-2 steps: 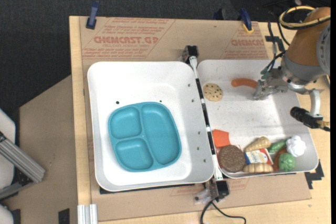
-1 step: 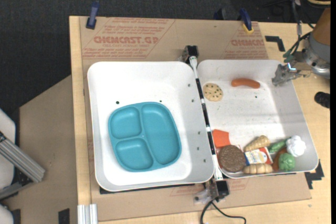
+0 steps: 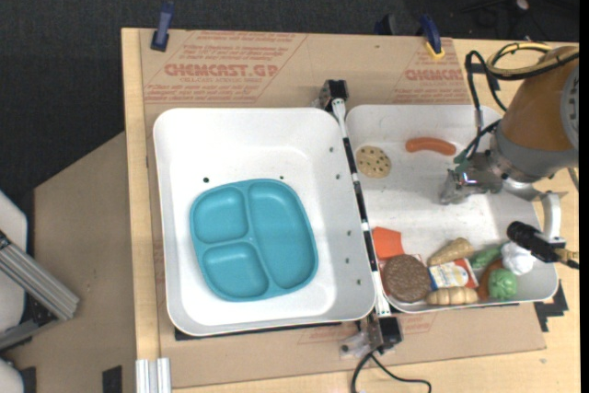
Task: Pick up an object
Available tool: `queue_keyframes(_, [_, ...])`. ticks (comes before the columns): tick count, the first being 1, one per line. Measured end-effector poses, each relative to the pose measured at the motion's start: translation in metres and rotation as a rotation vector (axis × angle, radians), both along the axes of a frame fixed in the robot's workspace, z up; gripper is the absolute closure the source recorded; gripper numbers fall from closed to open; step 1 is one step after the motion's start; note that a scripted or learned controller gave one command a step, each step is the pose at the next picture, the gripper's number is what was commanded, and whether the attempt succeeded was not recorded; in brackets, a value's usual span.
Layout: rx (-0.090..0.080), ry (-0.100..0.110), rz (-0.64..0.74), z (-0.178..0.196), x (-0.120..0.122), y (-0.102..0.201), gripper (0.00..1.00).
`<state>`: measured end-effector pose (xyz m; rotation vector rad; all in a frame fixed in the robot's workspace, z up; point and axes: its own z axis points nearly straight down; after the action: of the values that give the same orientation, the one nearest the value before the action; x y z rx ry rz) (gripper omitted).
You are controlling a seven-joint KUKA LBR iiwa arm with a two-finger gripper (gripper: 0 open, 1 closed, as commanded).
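Note:
My gripper (image 3: 453, 189) reaches down into the right bin (image 3: 405, 120), its tip over bare white floor in the bin's middle right. A sausage (image 3: 431, 145) lies just up and left of it. A round cookie (image 3: 373, 161) rests farther left, near the divider. Along the bin's front edge sit an orange wedge (image 3: 387, 242), a brown round patty (image 3: 406, 278), a pale bread piece (image 3: 450, 249), a small carton (image 3: 453, 274) and green vegetables (image 3: 502, 283). Nothing shows between the fingers.
The left bin (image 3: 175, 143) holds a teal divided plate (image 3: 253, 237). A hinge bar (image 3: 354, 189) runs between the two bins. Blue and yellow clamps (image 3: 164, 23) pin the cardboard sheet at the back.

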<state>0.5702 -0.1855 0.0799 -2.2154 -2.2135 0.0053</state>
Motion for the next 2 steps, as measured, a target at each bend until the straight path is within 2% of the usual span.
queue_keyframes(1, [-0.011,-0.029,0.005,0.122,0.082,-0.007,1.0])
queue_keyframes(2, [-0.002,-0.001,0.002,0.046,0.078,0.011,1.0])
